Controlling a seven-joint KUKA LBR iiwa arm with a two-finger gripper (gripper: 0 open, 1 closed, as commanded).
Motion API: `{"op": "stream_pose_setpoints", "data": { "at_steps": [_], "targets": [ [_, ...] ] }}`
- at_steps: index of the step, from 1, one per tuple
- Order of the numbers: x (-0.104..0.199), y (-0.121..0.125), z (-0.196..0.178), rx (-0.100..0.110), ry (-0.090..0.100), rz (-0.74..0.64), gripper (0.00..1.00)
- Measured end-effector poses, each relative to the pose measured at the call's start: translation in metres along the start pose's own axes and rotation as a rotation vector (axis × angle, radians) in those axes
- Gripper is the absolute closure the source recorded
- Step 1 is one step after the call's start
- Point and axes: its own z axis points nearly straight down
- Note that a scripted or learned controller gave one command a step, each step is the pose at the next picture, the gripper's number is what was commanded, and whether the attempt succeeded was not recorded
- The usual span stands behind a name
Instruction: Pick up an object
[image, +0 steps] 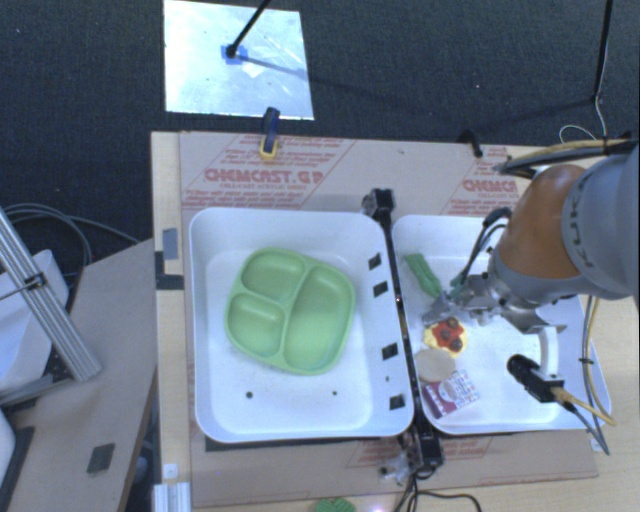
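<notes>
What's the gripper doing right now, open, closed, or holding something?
Gripper: low in the right bin, just above the red and yellow toy; open, closed or holding cannot be told.

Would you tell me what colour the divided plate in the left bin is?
The divided plate is light green, seen in the camera view.
</notes>
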Motion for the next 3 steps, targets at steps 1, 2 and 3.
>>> {"op": "stream_pose_setpoints", "data": {
  "at_steps": [1, 2, 3],
  "targets": [
    [0.003, 0.069, 0.015, 0.003, -0.003, -0.005, 0.0],
    [0.003, 0.067, 0.004, 0.005, -0.002, -0.004, 1.0],
    [0.003, 0.067, 0.004, 0.006, -0.002, -0.004, 0.0]
  ]
}}
